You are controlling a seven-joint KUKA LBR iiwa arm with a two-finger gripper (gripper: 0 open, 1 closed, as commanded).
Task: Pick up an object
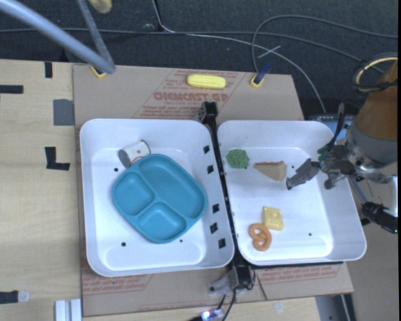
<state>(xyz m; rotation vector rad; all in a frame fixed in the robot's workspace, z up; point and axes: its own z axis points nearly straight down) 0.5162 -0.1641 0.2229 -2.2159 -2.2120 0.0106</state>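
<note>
Two bins: white, shallow, side by side on a cardboard sheet (180,95) on the bench, split by a black divider (217,179).
Camera view, left bin (93,179): blue sectioned tray (158,197) sits mid-bin, tilted, three compartments. Small cup-like item (134,153), grey with white and a bit of red, lies on its side just beside the tray's far-left edge, near the bin's far-left corner.
Right bin (341,226): four small items, all apart from each other.
Green piece (237,158): round, bumpy, near the bin's far-left corner, close to the divider.
Tan wedge (272,170): flat on the floor, mid-bin toward the far edge, just right of the green piece.
Yellow block (273,218): small, nearer the near edge, about mid-width.
Pretzel (260,237): orange-brown, looped, just beside the yellow block on its near-left side, close to the near edge.
Gripper (314,172): over the right bin's right side, reaching in from the right edge. Fingers look spread, one dark finger (301,175) pointing toward the tan wedge, nothing between them. Tip is near the wedge, not touching.
Arm (377,129): grey with orange band, over the bin's far-right corner.
Off-bin: yellow corn-like item (206,81) on the cardboard past the bins' far edge, near the divider line. Cables (281,45) run on the dark surface beyond.
</note>
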